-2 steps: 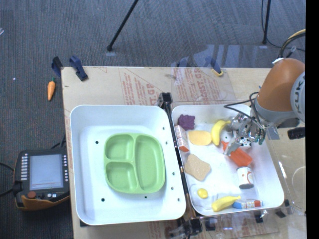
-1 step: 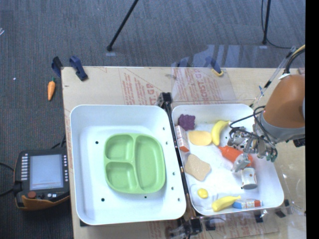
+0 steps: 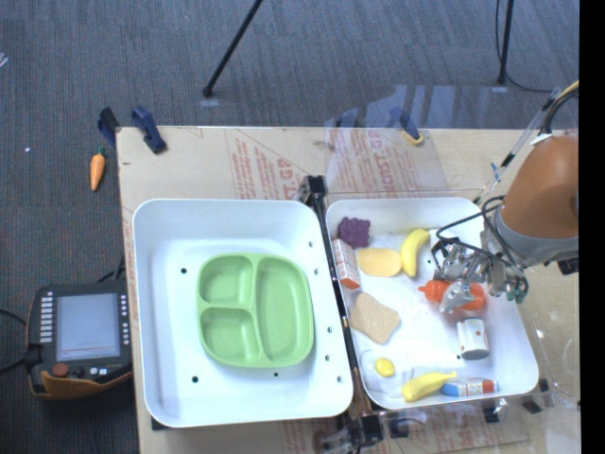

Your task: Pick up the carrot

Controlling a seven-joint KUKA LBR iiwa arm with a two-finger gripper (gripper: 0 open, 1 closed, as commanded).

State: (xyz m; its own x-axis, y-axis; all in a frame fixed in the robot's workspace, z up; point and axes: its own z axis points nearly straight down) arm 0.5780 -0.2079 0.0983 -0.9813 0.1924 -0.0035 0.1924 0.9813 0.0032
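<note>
I am hanging my hand (image 3: pixel 460 287) low over the right bin (image 3: pixel 522 343), right at an orange toy that I am taking for the carrot (image 3: pixel 436 291), which is lying toward the bin's right side with its left end poking out from under me. I cannot tell whether my hand is open or closed, since the metal and cabling around it are hiding that.

What is worrying me is the crowding. A small can (image 3: pixel 473 338) is lying just near of the carrot, and a banana (image 3: pixel 413 251) is sitting just to its far left, with a yellow slice-shaped toy (image 3: pixel 379 262) beside that. If I am closing off-centre, I am likely squeezing only the tapered end, and the smooth plastic is going to squirt out sideways. I could also be nudging the can and shoving the carrot along with it.

A second carrot (image 3: pixel 96 170) is lying on the floor, far left of the bench (image 3: pixel 246 159), well out of my reach, so I am ignoring it.
</note>
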